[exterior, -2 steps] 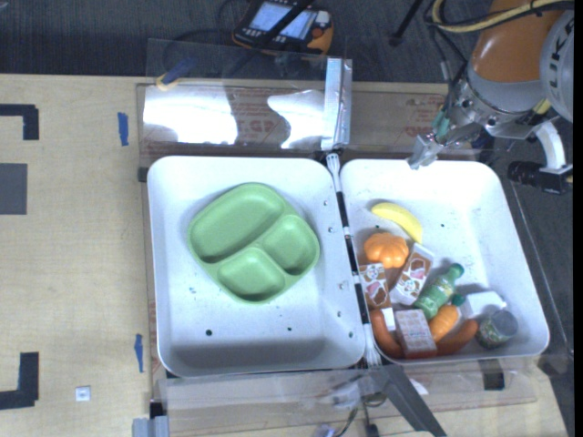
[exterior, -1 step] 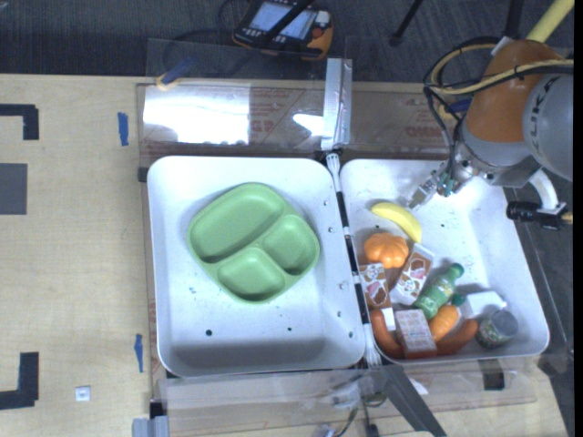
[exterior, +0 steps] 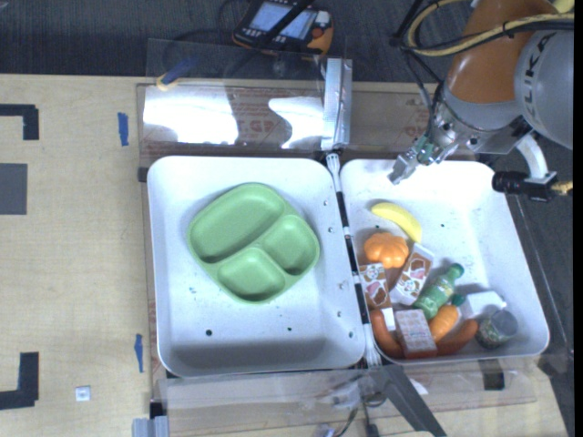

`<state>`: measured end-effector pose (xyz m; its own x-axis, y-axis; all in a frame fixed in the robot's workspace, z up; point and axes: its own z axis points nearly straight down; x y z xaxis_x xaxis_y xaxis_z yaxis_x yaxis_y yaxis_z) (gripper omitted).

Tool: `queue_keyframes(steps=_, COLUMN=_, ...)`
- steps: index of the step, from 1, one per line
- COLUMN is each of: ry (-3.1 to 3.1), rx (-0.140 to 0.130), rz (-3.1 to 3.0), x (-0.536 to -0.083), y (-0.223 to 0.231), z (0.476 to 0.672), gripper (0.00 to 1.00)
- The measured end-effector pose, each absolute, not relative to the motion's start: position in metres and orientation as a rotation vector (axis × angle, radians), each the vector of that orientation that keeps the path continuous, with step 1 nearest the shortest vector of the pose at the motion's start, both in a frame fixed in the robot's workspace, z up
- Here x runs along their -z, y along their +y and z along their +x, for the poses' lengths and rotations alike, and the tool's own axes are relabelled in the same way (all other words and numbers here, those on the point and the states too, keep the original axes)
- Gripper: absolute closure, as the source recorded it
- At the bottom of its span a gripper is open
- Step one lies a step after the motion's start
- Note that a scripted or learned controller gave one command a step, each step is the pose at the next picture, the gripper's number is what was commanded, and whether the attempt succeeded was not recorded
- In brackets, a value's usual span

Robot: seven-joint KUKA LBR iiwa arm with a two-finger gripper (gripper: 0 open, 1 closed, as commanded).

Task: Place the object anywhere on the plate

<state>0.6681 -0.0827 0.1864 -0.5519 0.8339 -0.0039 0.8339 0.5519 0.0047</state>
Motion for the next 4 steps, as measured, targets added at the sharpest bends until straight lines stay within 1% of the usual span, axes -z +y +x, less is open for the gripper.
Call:
queue_keyframes(steps=1, ry=2.873, rx=-0.002, rz=1.261, x=-0.157, y=-0.15, z=0.668, gripper=1.0)
queue_keyframes(steps=2, ry=3.077, rx=-0.003, rz=0.622, x=-0.188, y=-0.051, z=0.658, gripper=1.0)
queue_keyframes(steps=3, ry=3.096, rx=-0.003, rz=0.494, x=-0.328, y=-0.027, z=0.558, gripper=1.0)
queue_keyframes(steps=4, ry=3.11, rx=-0.003, rz=0.415, x=-0.24, y=-0.009, z=0.617, gripper=1.0)
